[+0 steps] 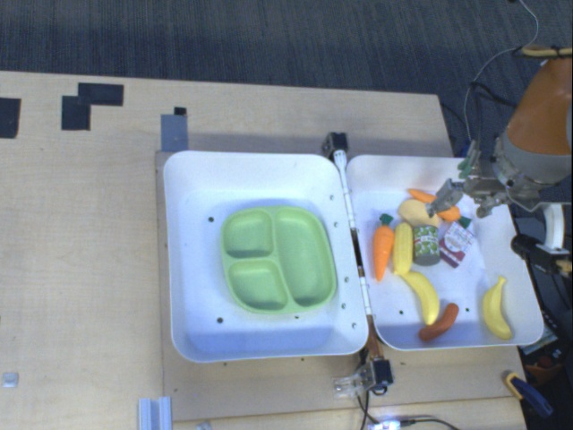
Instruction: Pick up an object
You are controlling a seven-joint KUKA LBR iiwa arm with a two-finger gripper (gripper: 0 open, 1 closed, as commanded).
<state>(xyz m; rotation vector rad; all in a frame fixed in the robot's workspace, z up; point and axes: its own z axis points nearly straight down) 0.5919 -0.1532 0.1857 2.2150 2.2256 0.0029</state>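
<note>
The tool [461, 200] hangs with fingers spread over the right bin [528, 330], near the potato [414, 210]. Centre over one toy, then descend before closing.

A robotics lab, by the look of it: a pale plywood bench [81, 267] marked with black tape squares [89, 103] stands on dark blue carpet [224, 21], two shallow white plastic bins [192, 330] are clamped side by side, loose black cables [488, 70] trail about, and a grey-and-orange industrial arm [542, 119] reaches in.

I'm seeing the gripper [458, 200] hovering over the right bin [524, 330], just above the potato [414, 210] and carrot [383, 250].
</note>
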